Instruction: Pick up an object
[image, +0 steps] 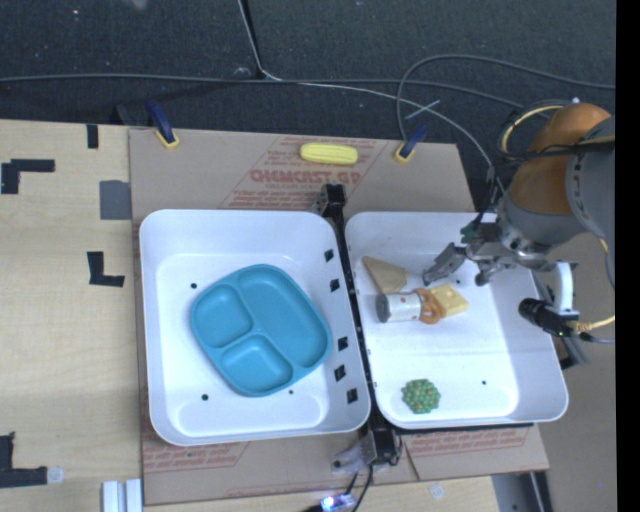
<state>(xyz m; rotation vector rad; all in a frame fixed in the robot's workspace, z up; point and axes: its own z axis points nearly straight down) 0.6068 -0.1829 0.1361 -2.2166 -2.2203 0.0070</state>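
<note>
Right bin, near end: green knobbly ball, likely light, apt to roll. Mid-bin: grey cylinder touching yellow piece, tan wedge beyond; cylinder probably rigid, best pinched across its body. Gripper just beyond, fingers spread, holding nothing.

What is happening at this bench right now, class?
A grey arm with an orange band reaches in from the right. Its pincer hovers open over the right bin, just above a small cylinder and a yellow piece. It holds nothing. A tan wedge and a green ball lie in the same bin. A blue divided plate sits in the left bin.
</note>
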